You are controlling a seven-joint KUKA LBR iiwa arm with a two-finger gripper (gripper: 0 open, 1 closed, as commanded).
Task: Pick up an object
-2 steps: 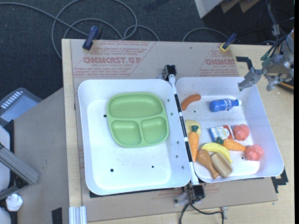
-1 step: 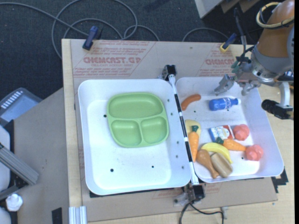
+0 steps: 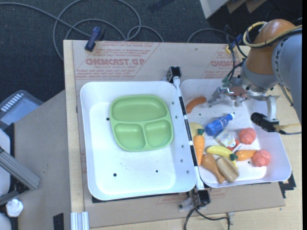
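Faintly, bench (image 3: 120, 56) reads "CHEMCAST GP".

Toy foods (image 3: 225, 150) heaped in right bin (image 3: 283, 169).

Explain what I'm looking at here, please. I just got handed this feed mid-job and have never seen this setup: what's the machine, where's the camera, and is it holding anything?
You have one picture, from a fixed camera above the bench, looking down at a slant. The grey machine with the orange band at the right is a robot arm; its gripper hangs over the back of the right bin.

Two shallow white bins sit side by side. The left bin holds a green divided tray. The right bin holds toy food and small items: a blue bottle, an orange sausage-like piece, a carrot, a banana, a hot dog, two pinkish-red pieces and, and a few more.

I see nothing between the fingers, so I would not count anything as held. Whether they are open or shut is unclear.
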